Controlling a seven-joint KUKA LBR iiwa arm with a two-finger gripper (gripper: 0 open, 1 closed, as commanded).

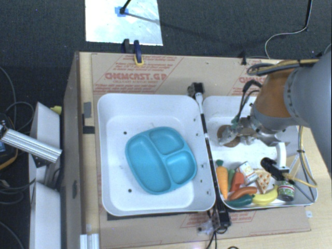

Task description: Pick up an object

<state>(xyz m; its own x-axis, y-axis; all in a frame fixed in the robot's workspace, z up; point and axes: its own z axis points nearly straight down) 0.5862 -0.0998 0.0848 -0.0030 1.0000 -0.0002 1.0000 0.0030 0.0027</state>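
- Arm (290, 95) reaches in from the right, wrist bent down over the right bin (218, 108); the gripper (232, 134) hangs low at the bin's floor.
- Whether it grips anything cannot be told; a brownish blur sits at its tip.
- Toy foods (249, 185) crowd the right bin's near edge; a blue divided plate (161, 160) lies in the left bin (114, 118).
- Board (135, 75) reads "CHEMCAST GP".
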